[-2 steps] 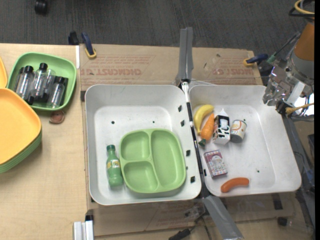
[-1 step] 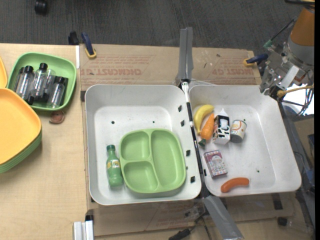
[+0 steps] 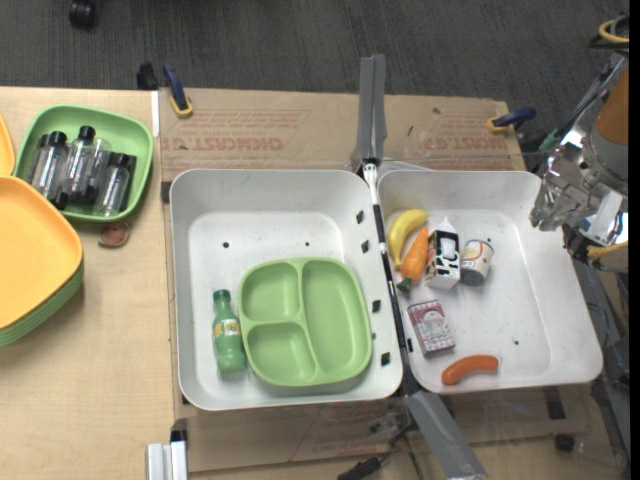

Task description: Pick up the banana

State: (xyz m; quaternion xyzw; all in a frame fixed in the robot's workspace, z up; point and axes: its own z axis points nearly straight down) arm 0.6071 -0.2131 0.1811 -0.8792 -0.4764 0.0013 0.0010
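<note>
Banana (image 3: 403,233): you find it in the right bin (image 3: 530,358), hard against the left wall, long axis running near-vertical with a slight curve, its lower end touching the carrot (image 3: 415,255). Left to right: green bottle (image 3: 228,332) and green divided tray (image 3: 303,322) in the left bin (image 3: 200,218); then banana, carrot, milk carton (image 3: 445,256), can (image 3: 477,260). Gripper (image 3: 557,206): at the right bin's upper right rim, well apart, so the banana lies to its left and a little lower. Arm reaches in from the right, wrist above the rim. Grip state: you cannot tell.
</note>
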